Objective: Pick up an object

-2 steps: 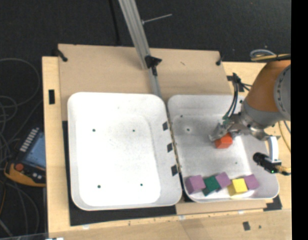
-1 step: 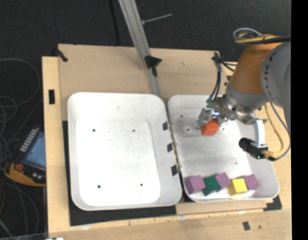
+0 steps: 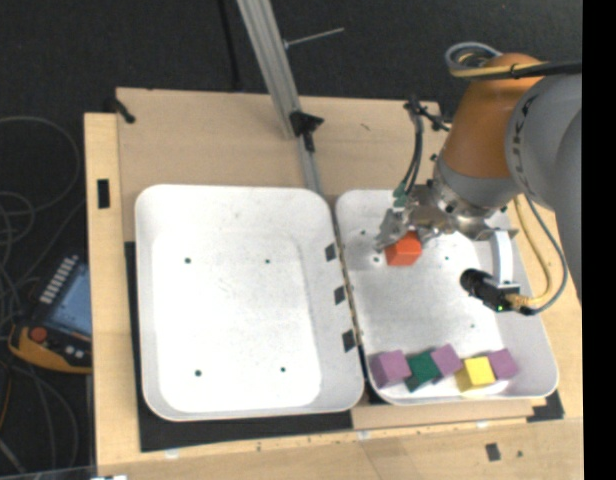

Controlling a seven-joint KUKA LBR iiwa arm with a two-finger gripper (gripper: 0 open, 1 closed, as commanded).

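Gripper (image 3: pixel 401 230): low over the upper part of the right bin (image 3: pixel 443 318), fingers down at an orange block (image 3: pixel 403 251). Whether the fingers stand apart or clamp the block cannot be told from this slant.

Orange block: in the right bin's upper left, just beside its left wall, directly under the gripper.

Other stock, along the right bin's near wall: purple block (image 3: pixel 390 367), green block (image 3: pixel 423 370), yellow block (image 3: pixel 477 372), further purple pieces between.

Left bin (image 3: pixel 233 298): beside the right bin.

Handling note: judged best to centre the fingers on opposite flat faces of the orange block, clamp fully, then lift straight up, keeping clear of the bin wall.
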